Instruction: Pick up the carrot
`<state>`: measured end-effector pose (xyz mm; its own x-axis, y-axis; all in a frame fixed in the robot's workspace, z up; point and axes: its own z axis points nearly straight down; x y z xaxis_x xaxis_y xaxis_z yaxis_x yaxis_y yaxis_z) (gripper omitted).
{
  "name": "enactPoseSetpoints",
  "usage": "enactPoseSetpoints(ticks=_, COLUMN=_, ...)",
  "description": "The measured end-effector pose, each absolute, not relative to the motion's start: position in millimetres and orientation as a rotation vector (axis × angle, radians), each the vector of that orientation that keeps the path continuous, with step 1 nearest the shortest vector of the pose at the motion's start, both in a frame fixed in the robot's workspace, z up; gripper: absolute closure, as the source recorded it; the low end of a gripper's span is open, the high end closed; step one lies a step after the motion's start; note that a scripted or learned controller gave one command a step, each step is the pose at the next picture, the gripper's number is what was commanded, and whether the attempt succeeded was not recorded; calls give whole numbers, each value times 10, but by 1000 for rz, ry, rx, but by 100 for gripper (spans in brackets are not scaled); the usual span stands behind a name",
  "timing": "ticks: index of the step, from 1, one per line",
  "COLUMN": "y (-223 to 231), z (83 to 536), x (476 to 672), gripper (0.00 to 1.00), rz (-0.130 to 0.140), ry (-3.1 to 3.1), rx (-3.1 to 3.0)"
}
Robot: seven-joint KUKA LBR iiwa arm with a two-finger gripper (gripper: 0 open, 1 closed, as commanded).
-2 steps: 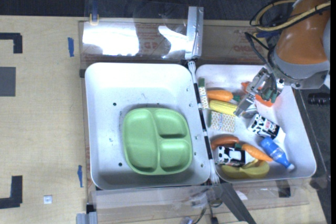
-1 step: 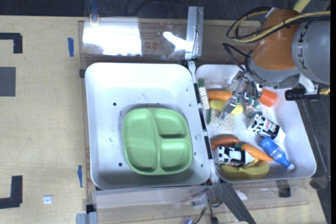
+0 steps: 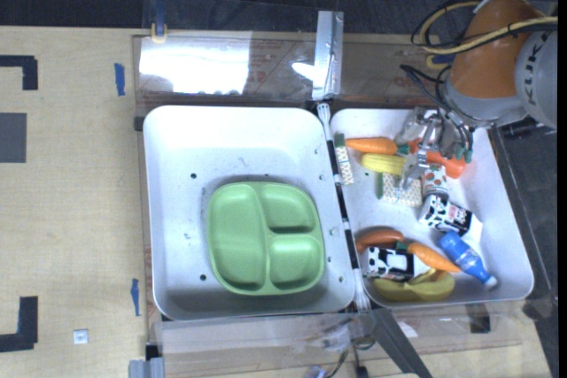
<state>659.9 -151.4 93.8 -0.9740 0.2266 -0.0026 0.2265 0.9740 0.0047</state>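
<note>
The gripper (image 3: 431,148) hangs low over the far part of the right bin (image 3: 509,217), near its far right corner, and whether it is open or closed cannot be told from this slanted view; nothing can be seen held in it. Just beside it, toward the bin's right wall, lies a small orange-red piece (image 3: 450,164) too blurred to identify. On its other side, toward the wall shared with the left bin, a carrot (image 3: 370,145) lies flat along the far edge, with a corn cob (image 3: 383,163) touching or just beside it on the near side.

A second orange carrot-like piece (image 3: 432,257) lies near the front edge, resting across a banana (image 3: 412,286) and close to a blue bottle (image 3: 465,259) and a black-and-white cow-patterned carton (image 3: 390,261).

The carrot looks like a light, stiff plastic toy with a smooth, tapered skin, so it would likely slip toward its thin end. The thick middle seems the safest hold, fingers closing across its width, clear of the corn.

The left bin (image 3: 177,146) carries a green divided plate (image 3: 264,236).
</note>
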Motion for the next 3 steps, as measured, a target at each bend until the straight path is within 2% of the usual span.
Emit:
enactPoseSetpoints(ticks=1, y=-398, z=1866, x=6467, gripper=0, rz=3, ry=3128, rx=190)
enactPoseSetpoints(ticks=2, y=-967, z=868, x=6325, gripper=0, rz=2, ry=3128, rx=200)
enactPoseSetpoints(ticks=3, y=-929, z=860, x=6392, gripper=0, rz=0, ry=2916, rx=1154)
